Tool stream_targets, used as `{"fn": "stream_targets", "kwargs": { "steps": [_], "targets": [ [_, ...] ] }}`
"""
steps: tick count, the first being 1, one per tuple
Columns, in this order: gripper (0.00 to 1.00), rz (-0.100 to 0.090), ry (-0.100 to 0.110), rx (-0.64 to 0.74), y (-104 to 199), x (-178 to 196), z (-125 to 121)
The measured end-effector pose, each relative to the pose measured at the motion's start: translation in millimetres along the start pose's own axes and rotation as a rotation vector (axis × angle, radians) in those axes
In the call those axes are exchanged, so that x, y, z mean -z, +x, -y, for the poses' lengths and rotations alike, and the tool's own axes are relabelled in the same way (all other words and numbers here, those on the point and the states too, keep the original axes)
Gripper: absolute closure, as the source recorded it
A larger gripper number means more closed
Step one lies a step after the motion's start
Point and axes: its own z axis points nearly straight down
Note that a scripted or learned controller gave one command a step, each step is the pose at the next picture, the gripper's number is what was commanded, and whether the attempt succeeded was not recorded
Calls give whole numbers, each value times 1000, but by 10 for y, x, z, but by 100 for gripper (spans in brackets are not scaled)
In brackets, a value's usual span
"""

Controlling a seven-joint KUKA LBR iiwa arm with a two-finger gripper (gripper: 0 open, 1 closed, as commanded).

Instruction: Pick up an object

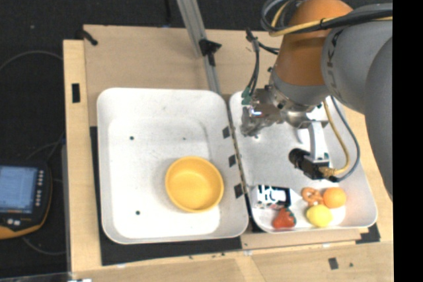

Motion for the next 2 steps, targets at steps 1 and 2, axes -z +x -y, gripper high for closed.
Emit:
{"fn": "stream_targets", "kwargs": {
  "steps": [1,2],
  "targets": [
    [100,-1,-1,2,494,65,-318],
    [100,0,0,0,921,79,-610]
  ]
}}
